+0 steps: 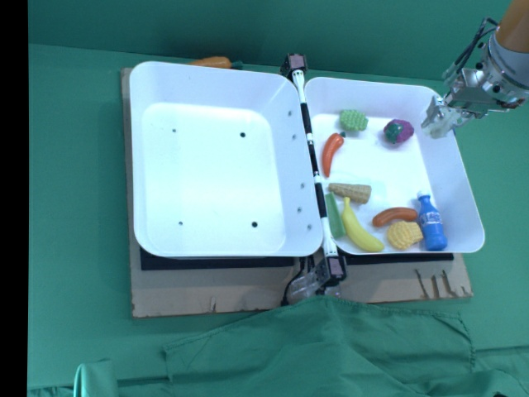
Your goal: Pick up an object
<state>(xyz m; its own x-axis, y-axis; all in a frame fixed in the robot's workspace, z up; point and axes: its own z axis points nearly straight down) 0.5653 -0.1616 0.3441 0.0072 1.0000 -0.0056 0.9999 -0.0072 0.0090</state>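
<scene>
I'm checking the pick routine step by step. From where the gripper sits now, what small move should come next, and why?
Probably a short move left and down toward the purple toy. The gripper hangs over the right bin's far right rim with nothing seen between its fingers, and that toy is the nearest piece, lying apart from the green one.

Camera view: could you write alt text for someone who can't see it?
A grey robot arm's two-finger gripper hovers over the far right rim of the right shallow white bin, which holds small toy foods, including a yellow plastic banana and a blue toy bottle. The left shallow white bin sits beside it.
</scene>
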